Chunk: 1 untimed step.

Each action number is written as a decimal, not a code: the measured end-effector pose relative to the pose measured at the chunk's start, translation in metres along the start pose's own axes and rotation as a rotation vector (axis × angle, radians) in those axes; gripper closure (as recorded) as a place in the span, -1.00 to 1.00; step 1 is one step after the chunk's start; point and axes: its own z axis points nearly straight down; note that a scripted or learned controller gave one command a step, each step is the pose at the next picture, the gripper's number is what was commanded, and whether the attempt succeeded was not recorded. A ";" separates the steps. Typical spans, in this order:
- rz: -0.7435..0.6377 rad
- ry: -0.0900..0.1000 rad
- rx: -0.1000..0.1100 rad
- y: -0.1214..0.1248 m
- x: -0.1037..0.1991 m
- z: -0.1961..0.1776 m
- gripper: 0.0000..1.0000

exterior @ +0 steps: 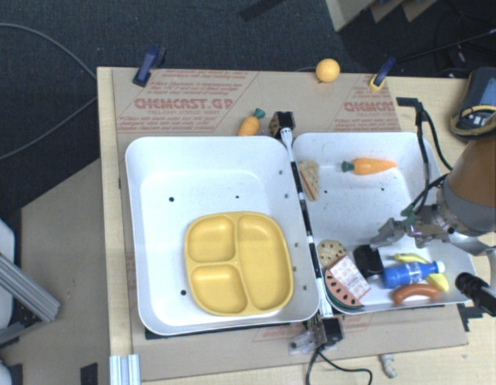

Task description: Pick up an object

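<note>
**Inspector A:** Status of the pick?

**Inspector B:** Not achieved, as far as I can judge. The gripper (404,229) sits low over the right bin (356,195), towards its near right side, just above a cluster of small items. Nothing is seen lifted.

**A:** State of the jaws?

**B:** I cannot tell whether they are parted or closed; the metal parts are small and blurred, and no item is seen between them.

**A:** Candidate objects?

**B:** Closest are the blue bottle (410,274), a black object (367,261) beside it, a yellow piece (412,258) and a red sausage-like item (415,293), all at the bin's near edge. The toy carrot (368,166) lies well apart at the far side.

**A:** And the left bin (152,183)?

**B:** It carries a yellow divided tray (238,261) (not within the arm's present reach).

**A:** Remaining work?

**B:** By my reading, everything: descent, grasp, lift.
</note>
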 end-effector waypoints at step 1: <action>-0.001 -0.001 -0.002 0.016 0.025 0.067 -1.00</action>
